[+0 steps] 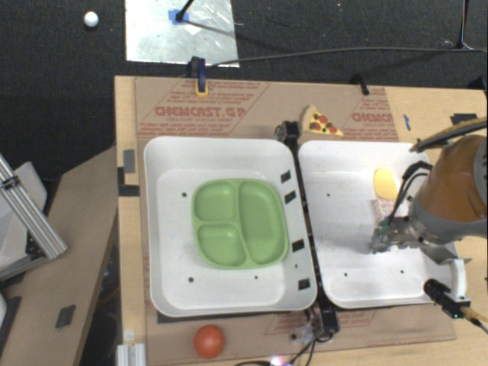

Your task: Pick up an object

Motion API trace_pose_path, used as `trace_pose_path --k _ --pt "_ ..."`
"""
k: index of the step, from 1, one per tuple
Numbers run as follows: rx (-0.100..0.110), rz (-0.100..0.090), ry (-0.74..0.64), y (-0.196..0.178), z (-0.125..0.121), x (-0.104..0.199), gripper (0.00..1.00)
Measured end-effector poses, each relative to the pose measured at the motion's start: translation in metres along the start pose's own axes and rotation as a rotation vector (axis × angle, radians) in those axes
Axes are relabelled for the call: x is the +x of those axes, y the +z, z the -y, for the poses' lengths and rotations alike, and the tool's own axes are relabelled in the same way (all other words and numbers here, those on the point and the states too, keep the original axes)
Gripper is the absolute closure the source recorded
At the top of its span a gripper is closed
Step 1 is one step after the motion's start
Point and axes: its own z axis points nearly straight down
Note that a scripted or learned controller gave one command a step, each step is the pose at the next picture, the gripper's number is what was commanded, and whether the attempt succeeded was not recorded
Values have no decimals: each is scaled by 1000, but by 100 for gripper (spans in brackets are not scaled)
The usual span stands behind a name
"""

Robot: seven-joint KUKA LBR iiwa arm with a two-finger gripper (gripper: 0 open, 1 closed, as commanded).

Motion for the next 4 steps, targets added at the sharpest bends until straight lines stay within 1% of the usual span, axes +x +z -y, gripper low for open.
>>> trace_pose_path --k 1,2,3,4 --pt "-4 2 -3 -61 -6 6 100" --pt "-3 2 -2 -106 -2 2 100" --pt "-4 2 -4 -155 -10 9 100" --pt "0 -2 -8 -157 -24 68 100"
